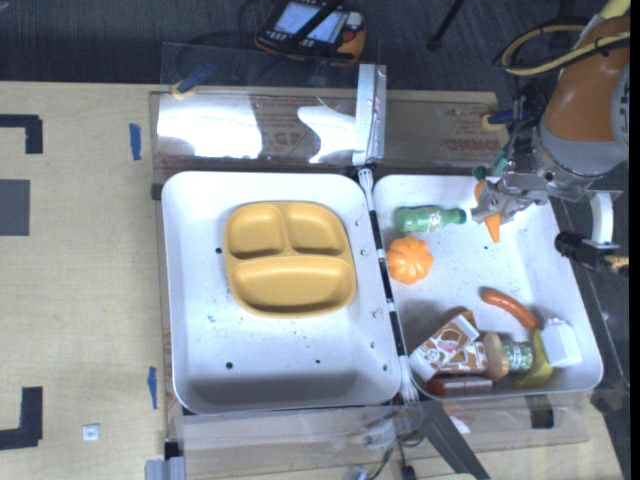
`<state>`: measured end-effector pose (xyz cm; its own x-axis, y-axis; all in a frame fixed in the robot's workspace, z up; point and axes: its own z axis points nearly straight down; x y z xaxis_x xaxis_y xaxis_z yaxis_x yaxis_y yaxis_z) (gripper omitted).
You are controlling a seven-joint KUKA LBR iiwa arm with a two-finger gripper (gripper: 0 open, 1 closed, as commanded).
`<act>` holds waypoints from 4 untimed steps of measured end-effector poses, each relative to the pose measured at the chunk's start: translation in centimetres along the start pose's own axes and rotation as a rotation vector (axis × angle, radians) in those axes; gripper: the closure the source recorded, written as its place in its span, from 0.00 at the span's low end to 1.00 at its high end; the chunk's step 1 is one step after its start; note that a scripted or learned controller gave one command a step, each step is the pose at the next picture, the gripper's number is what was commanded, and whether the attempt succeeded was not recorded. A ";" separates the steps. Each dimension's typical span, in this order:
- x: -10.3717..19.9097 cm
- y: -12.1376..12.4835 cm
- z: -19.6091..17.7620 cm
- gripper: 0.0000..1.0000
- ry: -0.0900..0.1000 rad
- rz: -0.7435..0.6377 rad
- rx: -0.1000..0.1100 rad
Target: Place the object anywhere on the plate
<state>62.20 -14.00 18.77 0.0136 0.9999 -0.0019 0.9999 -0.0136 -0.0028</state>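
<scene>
A yellow three-compartment plate (290, 258) lies in the left bin (190, 348). Over the back of the right bin, my gripper (503, 200) is shut on a small orange carrot-shaped object (492, 228). Its pointed end sticks out below the fingers and its other end shows above them. The gripper is well to the right of the plate, past the divider between the bins.
The right bin (570, 268) holds a green bottle (428, 218), an orange pumpkin (410, 258), a sausage (510, 308), a brown carton (452, 348) and a small bottle (520, 356) at the front. A clear panel stands behind the left bin.
</scene>
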 end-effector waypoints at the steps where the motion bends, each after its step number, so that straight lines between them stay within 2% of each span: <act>1: 6.8 3.7 0.5 1.00 0.000 -0.168 -0.005; 2: 12.0 2.8 0.5 1.00 0.002 -0.290 0.001; 3: 18.8 -0.4 0.5 1.00 0.002 -0.286 0.001; 4: 18.7 -0.4 0.5 0.00 0.002 -0.286 0.001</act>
